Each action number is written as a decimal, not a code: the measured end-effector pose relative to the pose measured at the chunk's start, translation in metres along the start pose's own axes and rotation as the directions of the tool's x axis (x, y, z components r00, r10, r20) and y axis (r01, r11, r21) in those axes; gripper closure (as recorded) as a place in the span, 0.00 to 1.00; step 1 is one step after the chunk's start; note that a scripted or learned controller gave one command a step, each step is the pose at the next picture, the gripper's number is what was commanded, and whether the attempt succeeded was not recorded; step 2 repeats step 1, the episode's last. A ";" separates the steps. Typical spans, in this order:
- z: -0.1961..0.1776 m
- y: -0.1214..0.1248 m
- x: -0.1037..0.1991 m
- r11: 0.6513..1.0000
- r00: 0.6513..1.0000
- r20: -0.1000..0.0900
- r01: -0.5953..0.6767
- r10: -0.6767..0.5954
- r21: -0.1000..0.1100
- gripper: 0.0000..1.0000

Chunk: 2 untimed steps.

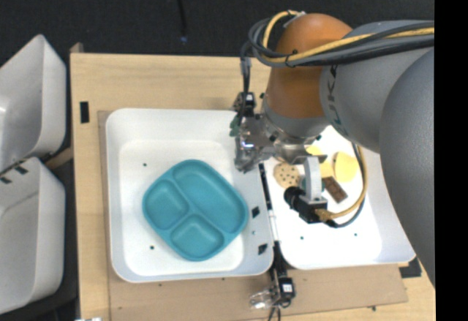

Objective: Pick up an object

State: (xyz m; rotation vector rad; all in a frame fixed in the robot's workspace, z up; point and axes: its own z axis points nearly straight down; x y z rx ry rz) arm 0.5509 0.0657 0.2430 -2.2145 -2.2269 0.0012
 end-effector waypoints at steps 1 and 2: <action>0.000 0.000 -0.002 1.000 1.000 0.000 -0.003 0.003 0.000 0.00; 0.000 0.000 -0.002 1.000 1.000 0.000 -0.003 0.003 0.000 0.00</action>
